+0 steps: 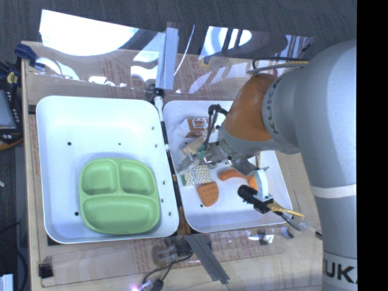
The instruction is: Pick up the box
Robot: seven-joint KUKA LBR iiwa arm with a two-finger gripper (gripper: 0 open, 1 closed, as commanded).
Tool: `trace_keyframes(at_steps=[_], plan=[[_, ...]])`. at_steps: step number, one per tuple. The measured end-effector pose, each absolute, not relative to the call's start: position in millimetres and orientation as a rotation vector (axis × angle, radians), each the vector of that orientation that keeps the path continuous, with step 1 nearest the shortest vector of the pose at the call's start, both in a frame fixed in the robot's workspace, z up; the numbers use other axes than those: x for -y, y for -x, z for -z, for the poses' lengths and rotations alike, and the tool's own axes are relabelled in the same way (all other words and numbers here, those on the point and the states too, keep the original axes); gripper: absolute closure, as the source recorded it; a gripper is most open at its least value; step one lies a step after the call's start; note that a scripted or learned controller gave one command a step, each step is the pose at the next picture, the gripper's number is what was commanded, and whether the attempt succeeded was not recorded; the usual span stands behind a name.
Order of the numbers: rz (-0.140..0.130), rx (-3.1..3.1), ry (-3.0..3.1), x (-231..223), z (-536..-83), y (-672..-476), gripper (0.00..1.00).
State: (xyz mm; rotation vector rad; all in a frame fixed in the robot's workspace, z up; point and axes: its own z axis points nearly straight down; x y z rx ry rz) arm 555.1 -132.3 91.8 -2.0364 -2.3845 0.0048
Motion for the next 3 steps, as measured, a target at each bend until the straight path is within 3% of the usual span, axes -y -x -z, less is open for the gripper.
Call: trace_keyframes(at_steps=[1, 2, 3], plan=[[-0.006, 2.392, 2.03, 132.7, -102.7, -555.9, 1.0], [-0.007, 2.393, 2.03, 132.7, -102.8, -555.9, 0.0], [-0.004, 2.444, 2.026, 109.9, -99.5, -525.7, 0.0]])
